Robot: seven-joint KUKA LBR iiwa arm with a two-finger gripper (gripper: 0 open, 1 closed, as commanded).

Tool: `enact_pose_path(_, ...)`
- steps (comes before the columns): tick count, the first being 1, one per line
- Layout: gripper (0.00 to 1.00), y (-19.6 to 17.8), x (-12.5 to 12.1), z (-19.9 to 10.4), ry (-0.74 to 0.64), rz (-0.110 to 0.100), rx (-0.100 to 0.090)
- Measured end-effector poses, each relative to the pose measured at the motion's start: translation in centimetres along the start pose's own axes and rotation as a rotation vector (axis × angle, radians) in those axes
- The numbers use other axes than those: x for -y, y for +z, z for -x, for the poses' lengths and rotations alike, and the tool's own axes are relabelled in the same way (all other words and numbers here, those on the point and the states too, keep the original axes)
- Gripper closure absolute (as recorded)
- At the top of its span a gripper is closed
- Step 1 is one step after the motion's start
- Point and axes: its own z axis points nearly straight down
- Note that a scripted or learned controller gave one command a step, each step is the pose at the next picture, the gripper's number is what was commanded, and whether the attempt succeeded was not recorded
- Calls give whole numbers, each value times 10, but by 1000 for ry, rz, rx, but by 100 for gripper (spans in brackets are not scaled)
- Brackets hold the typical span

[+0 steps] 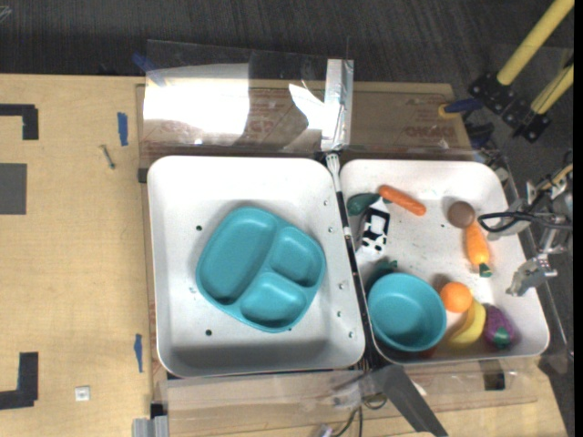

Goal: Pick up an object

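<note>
The right bin (428, 176) holds several toys. A teal bowl (405, 310) sits at its front left. An orange ball (455, 296), a yellow banana (467, 326) and a purple fruit (497, 328) are bunched beside the bowl. Farther back lie an orange carrot (403, 200), a brown ball (461, 213), an orange-and-yellow piece (477, 247), a black-and-white toy (373, 229) and a dark green piece (361, 204). My gripper (531, 276) hangs at the bin's right rim, grey and partly cut off, apart from the toys.
The left bin (173, 198) holds a teal divided plate (260, 267). A clear plastic sheet (246, 107) stands behind the bins. Black cables (510, 217) loop over the right bin's right rim. Yellow struts (542, 25) cross the top right.
</note>
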Motion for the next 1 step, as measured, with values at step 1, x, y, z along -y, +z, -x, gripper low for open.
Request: enact_pose_path(1, 0, 129, 20, 17, -62, -6, 14)
